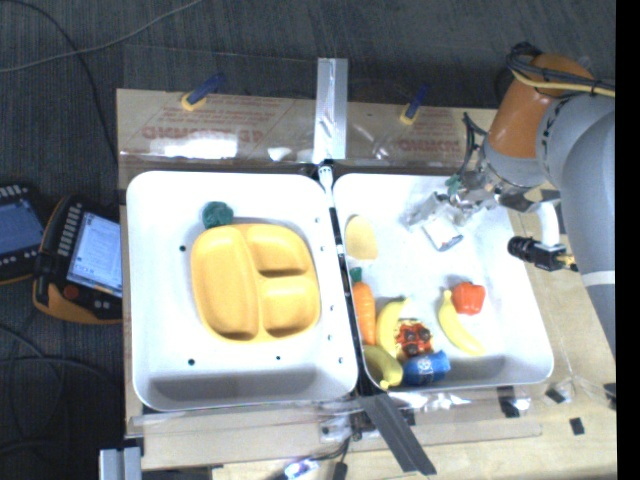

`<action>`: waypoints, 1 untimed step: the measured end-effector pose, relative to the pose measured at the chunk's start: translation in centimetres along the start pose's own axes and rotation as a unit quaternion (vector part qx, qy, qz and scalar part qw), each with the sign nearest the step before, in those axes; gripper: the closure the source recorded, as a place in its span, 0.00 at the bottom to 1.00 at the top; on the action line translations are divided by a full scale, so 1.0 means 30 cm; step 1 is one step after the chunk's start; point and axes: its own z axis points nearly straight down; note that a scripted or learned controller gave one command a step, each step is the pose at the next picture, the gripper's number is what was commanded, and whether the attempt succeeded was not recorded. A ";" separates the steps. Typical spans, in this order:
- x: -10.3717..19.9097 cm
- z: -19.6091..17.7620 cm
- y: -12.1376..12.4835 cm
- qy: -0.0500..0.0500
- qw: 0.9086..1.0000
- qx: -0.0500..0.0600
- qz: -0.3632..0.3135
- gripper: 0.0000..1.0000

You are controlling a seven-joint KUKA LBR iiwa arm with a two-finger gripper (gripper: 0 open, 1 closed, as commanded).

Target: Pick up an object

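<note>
Tool (438,218): over right bin's (520,298) bare back part; open or closed, I cannot tell.
Objects: carrot (365,311), two bananas (458,324), tomato (468,297) crowd front.
Left bin (160,298): one yellow tray (256,278).

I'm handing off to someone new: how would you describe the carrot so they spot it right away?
Start at the right bin, the one holding the toy food. Along its left wall, below the pale yellow piece, lies the carrot, pointing down the wall. It is the only long orange piece with a green tip; the bananas beside it are yellow.
</note>
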 end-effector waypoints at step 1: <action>0.013 -0.131 -0.001 -0.005 0.996 -0.003 -0.085 0.00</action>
